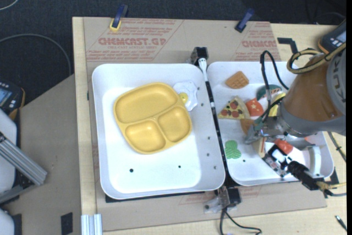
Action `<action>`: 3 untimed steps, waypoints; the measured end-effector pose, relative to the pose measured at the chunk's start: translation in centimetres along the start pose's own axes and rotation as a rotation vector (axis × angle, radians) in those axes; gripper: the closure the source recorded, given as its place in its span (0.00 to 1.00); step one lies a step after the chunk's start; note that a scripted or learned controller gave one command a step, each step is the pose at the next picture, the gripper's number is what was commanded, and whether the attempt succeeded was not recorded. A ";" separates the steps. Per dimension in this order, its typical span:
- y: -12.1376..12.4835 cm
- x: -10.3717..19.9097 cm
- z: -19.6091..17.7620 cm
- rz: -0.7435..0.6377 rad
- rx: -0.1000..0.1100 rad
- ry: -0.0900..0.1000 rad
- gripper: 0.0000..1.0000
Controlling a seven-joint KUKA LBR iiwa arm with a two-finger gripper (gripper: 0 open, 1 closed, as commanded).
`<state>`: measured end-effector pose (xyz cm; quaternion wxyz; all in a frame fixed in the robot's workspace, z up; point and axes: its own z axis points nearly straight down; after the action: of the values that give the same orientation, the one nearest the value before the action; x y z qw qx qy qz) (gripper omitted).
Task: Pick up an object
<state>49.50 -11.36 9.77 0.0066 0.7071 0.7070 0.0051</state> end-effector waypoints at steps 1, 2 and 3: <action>0.7 -0.5 -4.4 -0.001 0.011 0.000 1.00; 0.8 -1.4 -9.2 0.000 0.010 0.000 1.00; 1.0 -1.4 -12.9 -0.001 0.010 0.000 1.00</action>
<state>50.30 -12.77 22.71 0.0029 0.7067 0.7075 0.0013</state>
